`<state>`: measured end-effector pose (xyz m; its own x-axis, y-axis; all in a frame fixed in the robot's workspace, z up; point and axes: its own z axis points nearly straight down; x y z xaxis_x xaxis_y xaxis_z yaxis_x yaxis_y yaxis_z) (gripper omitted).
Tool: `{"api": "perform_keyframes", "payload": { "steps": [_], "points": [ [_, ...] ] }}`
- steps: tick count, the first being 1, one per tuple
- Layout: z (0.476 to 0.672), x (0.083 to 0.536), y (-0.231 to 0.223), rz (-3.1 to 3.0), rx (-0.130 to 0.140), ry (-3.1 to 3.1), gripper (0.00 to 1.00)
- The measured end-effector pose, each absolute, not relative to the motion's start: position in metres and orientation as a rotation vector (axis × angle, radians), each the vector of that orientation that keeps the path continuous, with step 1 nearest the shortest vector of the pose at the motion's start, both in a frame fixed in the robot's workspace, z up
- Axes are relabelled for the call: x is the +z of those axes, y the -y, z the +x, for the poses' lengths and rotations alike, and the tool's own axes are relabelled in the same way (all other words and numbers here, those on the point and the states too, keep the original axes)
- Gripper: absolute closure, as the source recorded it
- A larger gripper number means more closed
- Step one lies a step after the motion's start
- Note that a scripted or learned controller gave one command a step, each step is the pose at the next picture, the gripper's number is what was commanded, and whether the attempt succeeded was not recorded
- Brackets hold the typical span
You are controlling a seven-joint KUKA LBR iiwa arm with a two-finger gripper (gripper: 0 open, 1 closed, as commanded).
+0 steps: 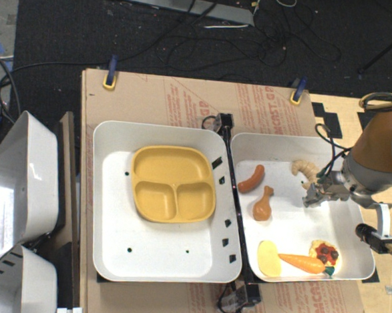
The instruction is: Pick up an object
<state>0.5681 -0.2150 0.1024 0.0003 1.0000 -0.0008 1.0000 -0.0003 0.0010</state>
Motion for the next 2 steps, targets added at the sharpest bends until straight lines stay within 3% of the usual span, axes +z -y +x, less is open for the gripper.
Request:
{"api": "perform_keyframes", "payload": {
  "steps": [2],
  "points": [
    [0.567, 0.212, 0.209, 2.214, 0.003, -2.222, 1.0]
  ]
}}
